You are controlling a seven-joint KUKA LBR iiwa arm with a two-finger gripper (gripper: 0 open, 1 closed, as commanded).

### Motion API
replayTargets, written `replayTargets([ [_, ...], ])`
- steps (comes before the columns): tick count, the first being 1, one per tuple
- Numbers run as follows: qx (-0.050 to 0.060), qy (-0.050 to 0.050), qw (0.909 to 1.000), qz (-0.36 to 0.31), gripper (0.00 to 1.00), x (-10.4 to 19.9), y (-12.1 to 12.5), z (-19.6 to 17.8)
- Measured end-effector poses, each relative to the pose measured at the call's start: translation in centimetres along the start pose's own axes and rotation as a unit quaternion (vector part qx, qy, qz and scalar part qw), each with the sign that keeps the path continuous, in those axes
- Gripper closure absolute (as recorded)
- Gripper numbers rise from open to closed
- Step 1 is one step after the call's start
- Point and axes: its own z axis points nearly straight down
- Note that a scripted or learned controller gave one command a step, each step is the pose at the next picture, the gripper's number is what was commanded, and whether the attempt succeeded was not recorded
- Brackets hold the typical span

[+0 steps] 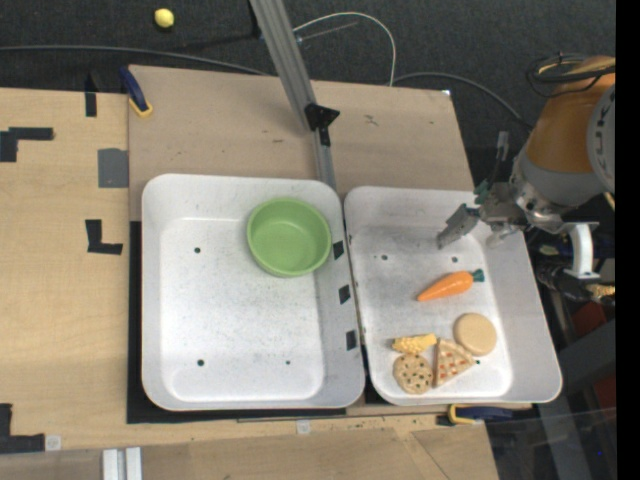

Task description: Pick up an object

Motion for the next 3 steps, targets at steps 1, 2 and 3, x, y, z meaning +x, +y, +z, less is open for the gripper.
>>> replayTargets([
  [1,0.001,0.0,1.0,0.0,0.0,-0.6,-0.4,6.2],
  [2,-0.002,-0.001,1.0,0.0,0.0,-0.5,-0.5,9.1],
  [3,-0.002,0.0,1.0,-0.001,1.0,-0.5,-0.5,8.0],
])
